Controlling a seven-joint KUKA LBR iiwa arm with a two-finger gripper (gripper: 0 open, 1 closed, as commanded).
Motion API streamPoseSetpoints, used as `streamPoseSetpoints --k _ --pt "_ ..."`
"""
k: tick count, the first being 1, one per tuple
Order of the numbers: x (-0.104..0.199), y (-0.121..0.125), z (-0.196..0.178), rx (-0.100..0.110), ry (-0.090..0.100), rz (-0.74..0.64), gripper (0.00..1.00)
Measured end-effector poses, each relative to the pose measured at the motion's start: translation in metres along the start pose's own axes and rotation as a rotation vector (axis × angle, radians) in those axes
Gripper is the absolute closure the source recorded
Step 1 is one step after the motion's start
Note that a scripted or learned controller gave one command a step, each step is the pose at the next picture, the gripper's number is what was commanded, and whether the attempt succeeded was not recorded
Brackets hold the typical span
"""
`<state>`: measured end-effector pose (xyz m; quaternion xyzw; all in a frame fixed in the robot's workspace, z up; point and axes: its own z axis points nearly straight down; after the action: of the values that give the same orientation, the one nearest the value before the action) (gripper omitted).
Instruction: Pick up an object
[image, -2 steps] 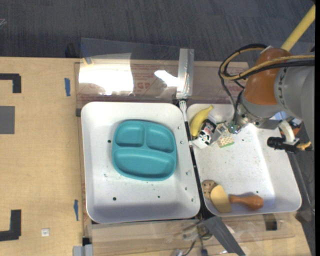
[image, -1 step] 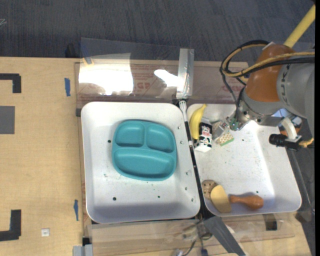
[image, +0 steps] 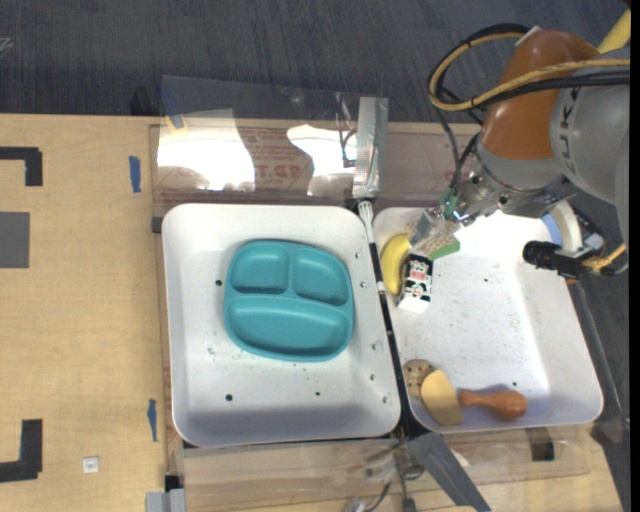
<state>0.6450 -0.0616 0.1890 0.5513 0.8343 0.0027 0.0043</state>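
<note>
In the right bin, the gripper, finger state impossible to tell, sits just right of a banana lying lengthwise against the bin's left wall, toward the far end.

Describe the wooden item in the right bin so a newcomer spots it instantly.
Start at the right bin, then go to its near edge. The wooden brush lies there, pale round head and orange-brown handle, far from the banana by the divider.

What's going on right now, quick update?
Gripper low over right bin, beside banana. Nothing visibly held. Small carton touching banana. Wooden brush apart.
</note>
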Motion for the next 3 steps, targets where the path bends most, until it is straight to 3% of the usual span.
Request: streamPoseSetpoints --k 1,2,3 --pt "0.044 0.018 -0.066 0.0 0.001 -0.369 1.0" --pt "0.042 -0.032 -0.067 0.007 0.005 -0.497 1.0" --pt "0.051 -0.036 -0.049 0.008 0.007 -0.517 1.0"
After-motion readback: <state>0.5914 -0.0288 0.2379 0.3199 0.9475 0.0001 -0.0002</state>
